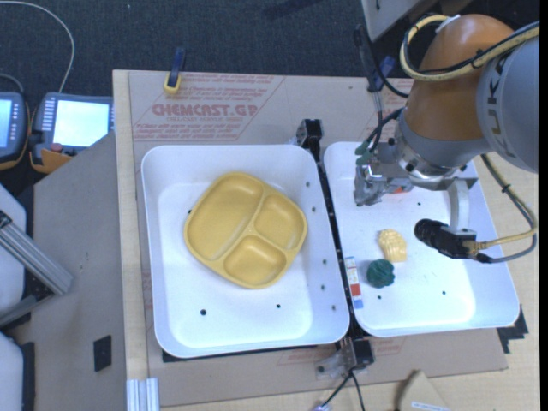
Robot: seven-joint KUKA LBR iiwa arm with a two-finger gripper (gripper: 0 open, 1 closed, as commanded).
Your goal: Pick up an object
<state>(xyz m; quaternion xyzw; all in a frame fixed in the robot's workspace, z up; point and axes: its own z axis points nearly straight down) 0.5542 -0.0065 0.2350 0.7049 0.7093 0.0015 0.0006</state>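
A pale yellow lumpy object lies in the right bin, near its middle. A small dark green object sits just below and left of it. My gripper hangs over the upper left part of the right bin, above and a little left of the yellow object and apart from it. Nothing shows between its fingers. A small red patch peeks out beside the gripper under the wrist.
The left bin holds a yellow divided plate. A black cylinder with a cable hangs off the arm over the right bin, right of the yellow object. A divider strip with a label runs between the bins.
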